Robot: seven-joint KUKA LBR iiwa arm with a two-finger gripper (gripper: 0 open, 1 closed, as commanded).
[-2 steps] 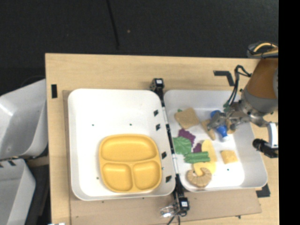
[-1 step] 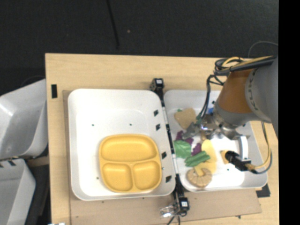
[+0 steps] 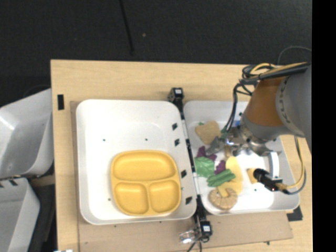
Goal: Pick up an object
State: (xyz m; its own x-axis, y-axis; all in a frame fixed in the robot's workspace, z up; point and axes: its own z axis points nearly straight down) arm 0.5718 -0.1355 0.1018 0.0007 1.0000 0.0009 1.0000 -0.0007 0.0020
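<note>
Two white bins sit side by side on the desk (image 3: 63, 83). The left bin (image 3: 100, 125) carries a yellow divided tray (image 3: 145, 182). The right bin (image 3: 278, 201) holds the pickable clutter, bunched toward its left wall: a tan piece (image 3: 208, 131), purple bits (image 3: 202, 152), green leafy pieces (image 3: 206, 167), a yellow slab (image 3: 233, 173) and a round tan item (image 3: 223, 198). Arm reaches in low over this heap, likely lining up a grasp. Gripper (image 3: 231, 143) hangs just above the pile's upper part; jaws' spread cannot be told, nothing visibly held.
</note>
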